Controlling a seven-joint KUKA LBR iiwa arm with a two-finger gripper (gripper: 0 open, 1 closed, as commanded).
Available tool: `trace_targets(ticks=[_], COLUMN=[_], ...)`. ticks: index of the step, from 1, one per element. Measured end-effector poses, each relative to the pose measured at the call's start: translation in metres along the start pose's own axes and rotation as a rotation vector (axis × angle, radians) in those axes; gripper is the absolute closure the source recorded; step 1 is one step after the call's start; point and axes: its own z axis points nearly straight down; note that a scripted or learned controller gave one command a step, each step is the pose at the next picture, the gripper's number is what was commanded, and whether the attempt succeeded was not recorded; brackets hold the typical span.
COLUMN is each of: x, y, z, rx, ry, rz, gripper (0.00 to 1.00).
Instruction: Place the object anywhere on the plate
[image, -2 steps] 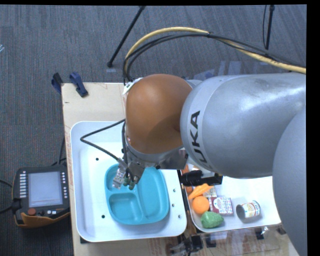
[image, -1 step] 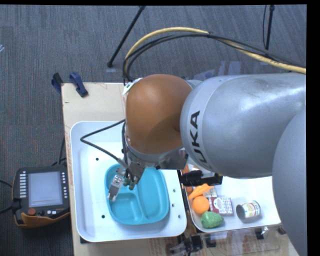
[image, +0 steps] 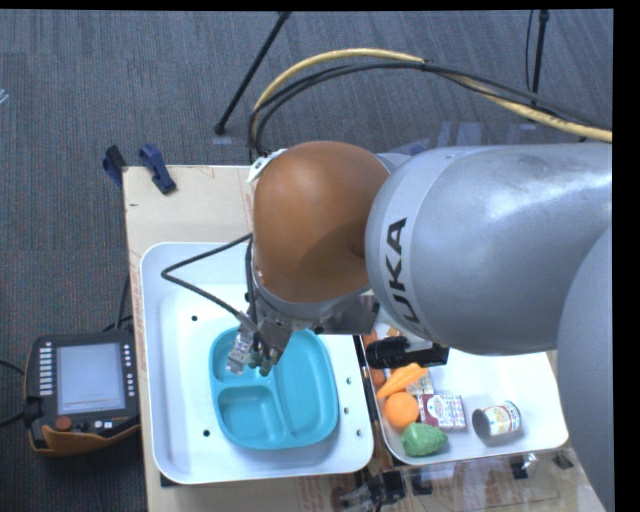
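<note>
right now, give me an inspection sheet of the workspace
surface: wooden bench bearing left bin and right bin
job's things: blue divided plate in left bin; whether the gripper holds anything cannot be told
clutter: orange ball, green piece, carton, small can in right bin
grippers: gripper over plate's upper left edge
cables: black cable across left bin; yellow hose above the arm
surroundings: teach pendant on carpet, blue clamp at bench corner

Far rim of the blue plate (image: 300, 400) and right bin (image: 545, 400) behind the arm (image: 480, 250).
</note>
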Motion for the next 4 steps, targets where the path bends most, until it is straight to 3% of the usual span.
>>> trace_targets(ticks=[1,4], x=[0.0002,0.0002], y=[0.0000,0.0000], z=[0.0004,0.0004], rx=[0.001,0.001], ry=[0.000,0.000], rz=[-0.001,-0.001], gripper=[0.00,0.00])
